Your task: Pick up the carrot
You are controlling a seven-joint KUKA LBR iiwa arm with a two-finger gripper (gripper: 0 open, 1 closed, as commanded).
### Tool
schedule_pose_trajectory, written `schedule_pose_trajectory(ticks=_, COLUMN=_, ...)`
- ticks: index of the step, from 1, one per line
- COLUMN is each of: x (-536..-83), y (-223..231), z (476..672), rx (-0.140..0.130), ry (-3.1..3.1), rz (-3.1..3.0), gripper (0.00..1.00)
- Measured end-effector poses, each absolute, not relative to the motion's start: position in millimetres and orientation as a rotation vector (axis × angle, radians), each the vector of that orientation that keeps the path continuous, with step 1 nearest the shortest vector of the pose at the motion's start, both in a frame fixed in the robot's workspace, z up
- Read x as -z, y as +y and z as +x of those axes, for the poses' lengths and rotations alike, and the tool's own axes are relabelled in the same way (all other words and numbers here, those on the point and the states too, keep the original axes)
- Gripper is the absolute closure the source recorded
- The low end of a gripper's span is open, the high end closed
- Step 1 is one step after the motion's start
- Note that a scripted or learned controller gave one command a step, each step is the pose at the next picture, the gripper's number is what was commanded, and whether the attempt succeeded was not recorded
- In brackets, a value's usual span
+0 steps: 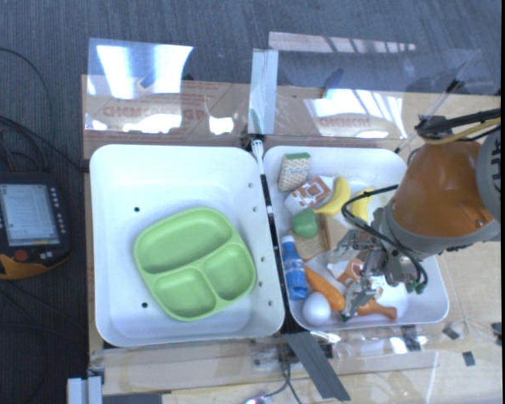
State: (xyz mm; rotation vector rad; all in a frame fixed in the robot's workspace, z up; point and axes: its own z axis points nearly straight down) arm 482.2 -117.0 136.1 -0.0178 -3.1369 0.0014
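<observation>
End effector [359,295] (low) by carrot [323,284].

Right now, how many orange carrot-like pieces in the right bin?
2. One carrot lies beside the blue bottle; another orange piece lies under the gripper. More may be hidden beneath the arm.

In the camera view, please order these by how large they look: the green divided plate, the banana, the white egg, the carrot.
1. Green divided plate, clearly the largest.
2. Banana and carrot: they look similar in size, so I do not rank them.
3. White egg, the smallest.
</observation>
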Motion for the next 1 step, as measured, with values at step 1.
schedule_pose_trajectory(ticks=1, x=-90.1, y=-98.6, z=485.8, rx=-0.003, ry=-3.142, rz=-0.176, gripper=0.0)
